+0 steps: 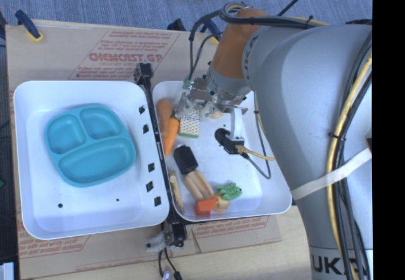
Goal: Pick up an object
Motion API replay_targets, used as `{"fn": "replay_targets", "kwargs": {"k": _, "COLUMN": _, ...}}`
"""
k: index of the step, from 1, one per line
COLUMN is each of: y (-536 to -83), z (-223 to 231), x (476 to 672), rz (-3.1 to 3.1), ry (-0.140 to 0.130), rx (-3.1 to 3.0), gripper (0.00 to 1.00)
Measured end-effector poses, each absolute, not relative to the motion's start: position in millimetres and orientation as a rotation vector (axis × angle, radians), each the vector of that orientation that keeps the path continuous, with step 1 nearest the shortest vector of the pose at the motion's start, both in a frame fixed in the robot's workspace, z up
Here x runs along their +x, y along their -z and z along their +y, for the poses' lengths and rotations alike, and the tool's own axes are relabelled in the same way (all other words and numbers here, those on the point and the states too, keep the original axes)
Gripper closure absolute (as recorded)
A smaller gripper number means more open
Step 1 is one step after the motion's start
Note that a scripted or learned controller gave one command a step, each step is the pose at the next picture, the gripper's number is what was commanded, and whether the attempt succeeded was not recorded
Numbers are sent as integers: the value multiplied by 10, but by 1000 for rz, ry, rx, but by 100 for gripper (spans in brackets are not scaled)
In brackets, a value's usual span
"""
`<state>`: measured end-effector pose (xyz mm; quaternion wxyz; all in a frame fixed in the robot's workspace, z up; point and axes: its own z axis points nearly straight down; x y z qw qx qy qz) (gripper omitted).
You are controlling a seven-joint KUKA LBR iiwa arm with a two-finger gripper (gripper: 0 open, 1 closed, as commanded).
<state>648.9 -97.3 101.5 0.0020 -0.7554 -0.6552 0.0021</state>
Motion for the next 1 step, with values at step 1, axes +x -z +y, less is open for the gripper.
{"fn": "replay_targets", "kwargs": {"k": 1, "y": -2248, "z": -650, "x": 6269, "rz": -1965, "ry": -1, "rx": -2449, "gripper": 100}}
